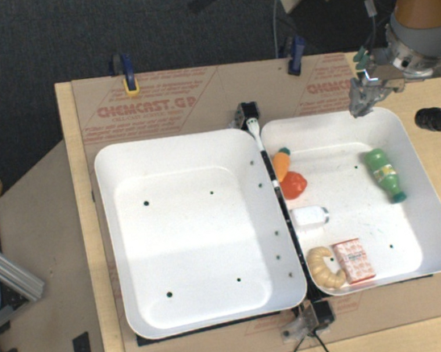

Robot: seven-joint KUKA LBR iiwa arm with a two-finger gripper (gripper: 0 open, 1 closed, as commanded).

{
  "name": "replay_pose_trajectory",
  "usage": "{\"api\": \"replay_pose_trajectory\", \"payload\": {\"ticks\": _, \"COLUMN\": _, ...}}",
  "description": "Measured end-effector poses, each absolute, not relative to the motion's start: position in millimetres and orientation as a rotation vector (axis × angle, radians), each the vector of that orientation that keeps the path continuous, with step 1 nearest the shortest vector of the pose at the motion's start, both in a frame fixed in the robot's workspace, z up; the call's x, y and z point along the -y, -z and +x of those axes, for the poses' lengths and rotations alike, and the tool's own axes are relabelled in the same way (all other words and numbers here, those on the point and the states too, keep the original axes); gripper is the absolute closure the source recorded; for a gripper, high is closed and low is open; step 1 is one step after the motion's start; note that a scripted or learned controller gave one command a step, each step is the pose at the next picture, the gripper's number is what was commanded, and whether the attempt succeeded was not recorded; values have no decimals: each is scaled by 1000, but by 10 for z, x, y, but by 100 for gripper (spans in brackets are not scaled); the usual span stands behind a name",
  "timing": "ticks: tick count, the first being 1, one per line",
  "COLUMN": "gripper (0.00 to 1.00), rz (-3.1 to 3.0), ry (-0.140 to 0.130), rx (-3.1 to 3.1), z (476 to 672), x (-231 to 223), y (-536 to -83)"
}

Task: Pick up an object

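- Two bins sit side by side on the tabletop (191, 86).
- The right bin (428, 207) holds a bottle (384, 175) at its right, a carrot (281, 162) and tomato (293, 184) at its left.
- A box (354, 261) and pastry (325, 269) lie touching at its front.
- The tool (361, 102) hangs above its back rim.

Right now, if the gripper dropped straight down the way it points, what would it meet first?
Probably the far rim of the right bin, under the gripper; depth is unclear. The green bottle lies nearer the camera.
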State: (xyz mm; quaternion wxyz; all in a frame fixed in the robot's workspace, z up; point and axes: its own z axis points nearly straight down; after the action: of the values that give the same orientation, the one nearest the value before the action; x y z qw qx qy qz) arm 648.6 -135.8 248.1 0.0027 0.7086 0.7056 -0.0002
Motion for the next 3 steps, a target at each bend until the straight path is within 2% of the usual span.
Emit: {"api": "replay_pose_trajectory", "payload": {"ticks": 3, "gripper": 100, "rz": 2207, "ry": -6, "rx": -2212, "z": 6507, "x": 1325, "y": -2808}}
